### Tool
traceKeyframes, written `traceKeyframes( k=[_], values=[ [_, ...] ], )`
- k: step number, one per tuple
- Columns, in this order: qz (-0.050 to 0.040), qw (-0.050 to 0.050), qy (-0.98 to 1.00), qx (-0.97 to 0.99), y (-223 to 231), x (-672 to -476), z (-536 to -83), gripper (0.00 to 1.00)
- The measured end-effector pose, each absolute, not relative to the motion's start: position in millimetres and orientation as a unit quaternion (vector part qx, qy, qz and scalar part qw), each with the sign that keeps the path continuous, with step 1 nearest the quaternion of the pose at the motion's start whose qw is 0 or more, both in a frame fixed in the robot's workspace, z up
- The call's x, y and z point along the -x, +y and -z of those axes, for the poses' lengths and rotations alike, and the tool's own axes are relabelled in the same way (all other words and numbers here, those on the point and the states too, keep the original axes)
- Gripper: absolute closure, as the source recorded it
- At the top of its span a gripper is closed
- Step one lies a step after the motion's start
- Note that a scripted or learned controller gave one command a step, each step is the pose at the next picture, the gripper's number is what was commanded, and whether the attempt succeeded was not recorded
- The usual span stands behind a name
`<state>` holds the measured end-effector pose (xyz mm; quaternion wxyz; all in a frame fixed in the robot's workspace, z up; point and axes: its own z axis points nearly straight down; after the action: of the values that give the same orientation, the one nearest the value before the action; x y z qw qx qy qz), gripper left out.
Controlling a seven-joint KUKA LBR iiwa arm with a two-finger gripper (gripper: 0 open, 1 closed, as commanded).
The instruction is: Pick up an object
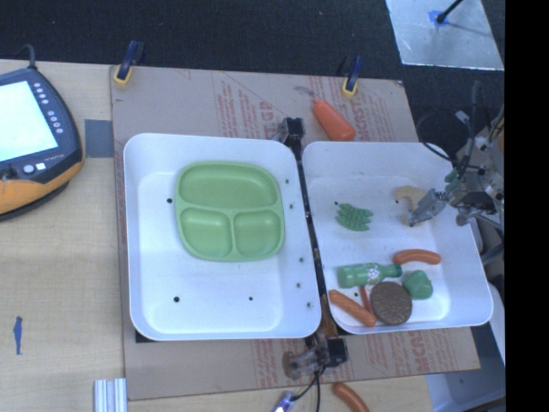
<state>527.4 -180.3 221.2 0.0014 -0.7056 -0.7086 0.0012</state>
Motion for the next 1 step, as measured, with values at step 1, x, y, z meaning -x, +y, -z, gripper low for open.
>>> traceKeyframes(
  k=[1],
  values=[
    [-0.0024, 0.001, -0.710, 0.705, -211.8, -592.5, -152.3, 0.00]
  ],
)
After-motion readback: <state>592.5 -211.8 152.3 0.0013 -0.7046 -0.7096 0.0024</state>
